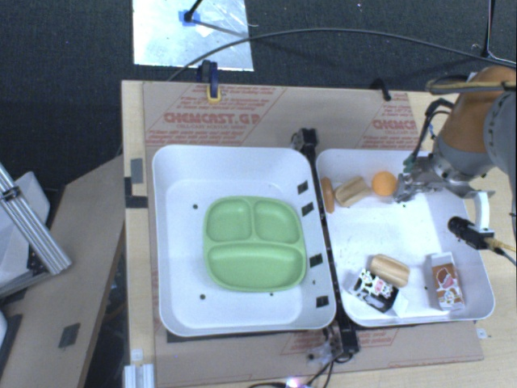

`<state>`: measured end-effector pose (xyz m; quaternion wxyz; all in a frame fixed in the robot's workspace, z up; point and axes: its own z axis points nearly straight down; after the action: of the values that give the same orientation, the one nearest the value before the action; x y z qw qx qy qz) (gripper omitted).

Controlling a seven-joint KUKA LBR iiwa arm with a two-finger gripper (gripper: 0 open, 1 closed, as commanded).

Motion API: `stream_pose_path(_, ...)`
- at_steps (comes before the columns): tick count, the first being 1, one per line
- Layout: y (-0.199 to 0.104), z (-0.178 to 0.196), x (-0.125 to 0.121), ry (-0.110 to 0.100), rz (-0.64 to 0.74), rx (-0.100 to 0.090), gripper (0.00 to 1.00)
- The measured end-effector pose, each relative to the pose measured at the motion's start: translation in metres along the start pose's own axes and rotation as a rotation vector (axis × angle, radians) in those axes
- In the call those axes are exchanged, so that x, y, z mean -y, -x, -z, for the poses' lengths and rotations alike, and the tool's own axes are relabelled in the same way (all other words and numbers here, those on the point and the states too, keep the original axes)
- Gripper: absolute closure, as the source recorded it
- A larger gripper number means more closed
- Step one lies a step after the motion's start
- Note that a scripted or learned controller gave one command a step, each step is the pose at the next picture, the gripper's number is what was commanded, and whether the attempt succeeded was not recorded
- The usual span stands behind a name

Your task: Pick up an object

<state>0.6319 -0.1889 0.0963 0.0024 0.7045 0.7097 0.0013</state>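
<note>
The reach-in step looks underway: the hand (406, 186), whose grip I cannot tell, hangs just beside the orange ball (384, 184) at the right bin's (404, 233) far edge, so next it must centre over the ball and descend.

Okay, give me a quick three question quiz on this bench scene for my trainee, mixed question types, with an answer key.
1. True or false: the green divided plate lies in the right bin.
2. Which item lies closest to the end effector? A) the orange ball B) the small carton C) the black-and-white packet
3. Fill in: the plate has ___ compartments.

Key:
1. False; it lies in the left bin.
2. A.
3. Three.
</note>
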Motion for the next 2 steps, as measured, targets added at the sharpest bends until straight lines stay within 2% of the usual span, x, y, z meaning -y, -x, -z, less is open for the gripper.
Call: stream_pose_path(2, 0.002, 0.102, 0.007, 0.002, -0.006, 0.001, 1.00)
